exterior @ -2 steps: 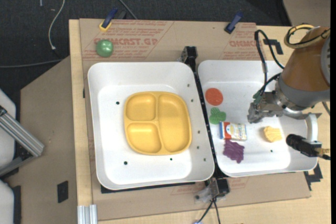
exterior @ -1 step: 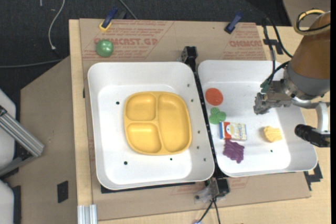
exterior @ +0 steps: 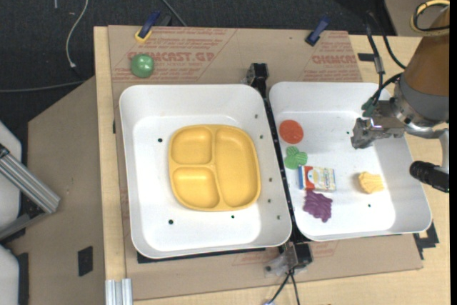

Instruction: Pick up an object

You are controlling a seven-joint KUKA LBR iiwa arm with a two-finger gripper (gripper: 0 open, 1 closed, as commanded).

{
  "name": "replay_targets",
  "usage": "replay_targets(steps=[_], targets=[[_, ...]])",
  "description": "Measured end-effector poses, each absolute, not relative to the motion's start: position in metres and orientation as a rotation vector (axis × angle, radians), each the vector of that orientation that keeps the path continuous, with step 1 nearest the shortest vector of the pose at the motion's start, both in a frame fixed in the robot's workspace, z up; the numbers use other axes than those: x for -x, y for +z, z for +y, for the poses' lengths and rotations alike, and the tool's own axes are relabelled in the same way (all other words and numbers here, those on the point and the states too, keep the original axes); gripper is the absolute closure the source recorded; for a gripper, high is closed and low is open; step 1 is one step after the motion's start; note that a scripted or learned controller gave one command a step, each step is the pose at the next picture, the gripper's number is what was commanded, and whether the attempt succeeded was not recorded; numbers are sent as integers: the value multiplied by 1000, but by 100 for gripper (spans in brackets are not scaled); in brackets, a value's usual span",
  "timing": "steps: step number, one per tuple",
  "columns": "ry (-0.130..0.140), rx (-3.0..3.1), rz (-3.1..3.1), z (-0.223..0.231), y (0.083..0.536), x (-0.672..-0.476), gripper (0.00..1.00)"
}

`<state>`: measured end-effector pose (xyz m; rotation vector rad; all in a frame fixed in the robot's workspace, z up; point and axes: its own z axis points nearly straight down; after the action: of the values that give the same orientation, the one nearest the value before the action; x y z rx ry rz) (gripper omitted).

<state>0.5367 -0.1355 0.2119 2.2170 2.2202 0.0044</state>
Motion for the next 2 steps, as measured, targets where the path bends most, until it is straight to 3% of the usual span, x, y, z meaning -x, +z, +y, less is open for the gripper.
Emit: replay_targets(steps=[1,2], targets=[[4,-2216,2231,-81,215,-539,100],[5,-2214,2228,-36,220,-560,100]])
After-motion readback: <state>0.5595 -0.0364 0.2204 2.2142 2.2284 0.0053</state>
